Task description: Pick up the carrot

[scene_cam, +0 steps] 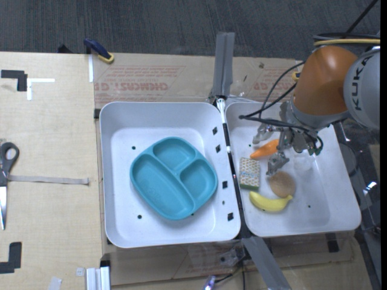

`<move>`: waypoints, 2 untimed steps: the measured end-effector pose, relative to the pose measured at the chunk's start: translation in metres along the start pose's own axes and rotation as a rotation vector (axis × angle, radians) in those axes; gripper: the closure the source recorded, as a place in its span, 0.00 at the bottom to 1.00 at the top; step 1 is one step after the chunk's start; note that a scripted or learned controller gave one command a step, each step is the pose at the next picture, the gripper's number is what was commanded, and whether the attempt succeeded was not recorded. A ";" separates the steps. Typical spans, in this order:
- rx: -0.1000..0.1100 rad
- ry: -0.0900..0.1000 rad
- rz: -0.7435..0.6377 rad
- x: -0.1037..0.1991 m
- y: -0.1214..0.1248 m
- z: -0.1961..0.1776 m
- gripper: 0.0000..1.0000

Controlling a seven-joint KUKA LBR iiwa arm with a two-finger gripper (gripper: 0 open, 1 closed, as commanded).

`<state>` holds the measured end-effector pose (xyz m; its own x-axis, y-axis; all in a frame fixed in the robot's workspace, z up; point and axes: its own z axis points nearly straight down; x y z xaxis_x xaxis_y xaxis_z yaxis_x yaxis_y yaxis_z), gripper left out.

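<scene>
i see the carrot (265, 151) lying just left of my pincer (283, 156), touching or nearly so, though i cannot tell its state, so i'd centre over the carrot, clear of the sponge (249, 173) below, before closing.

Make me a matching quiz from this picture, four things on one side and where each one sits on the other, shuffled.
Things:
1. carrot
2. banana
3. blue divided plate
4. scissors

Places:
A. left bin
B. on the bench, far left
C. right bin, near its front edge
D. right bin, just beside the claw

Pairs: 1-D, 2-C, 3-A, 4-B
</scene>
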<state>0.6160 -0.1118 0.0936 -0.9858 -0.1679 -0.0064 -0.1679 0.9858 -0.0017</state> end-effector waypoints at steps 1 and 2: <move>-0.001 -0.001 0.007 -0.026 0.008 0.000 0.00; 0.000 0.001 0.327 0.021 -0.011 0.000 0.00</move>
<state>0.5968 -0.1259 0.0939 -0.9874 0.1579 -0.0052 0.1579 0.9875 0.0002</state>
